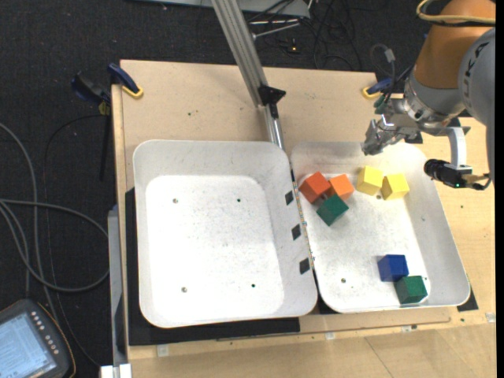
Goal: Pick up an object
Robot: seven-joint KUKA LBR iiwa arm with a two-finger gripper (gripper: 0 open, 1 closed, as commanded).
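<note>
From the camera view, the gripper (376, 144) hangs over the far edge of the right bin (441, 227), and whether the fingers are apart or together cannot be told at this size; nothing shows between them. The task, as far as can be judged, has not got past the approach: every block lies loose on the bin floor and none is lifted.

Closest to the fingers, just toward the near side, sit two yellow blocks (382, 183), touching or almost touching each other. Further to the left of the fingers is a tight cluster: an orange block (315, 186), a second orange block (342, 185) beside it, and a dark green block (331, 209) pressed against both. Well apart from the fingers, near the bin's front corner, a blue block (392, 266) and a green block (410, 289) sit together.

For room: the yellow pair has open floor on its near side, but the bin's far rim lies close behind, so a descent there looks cramped. The clustered blocks leave little gap for a finger between them. The left bin (150, 235) sits on the counter (197, 109) well away from the fingers.
</note>
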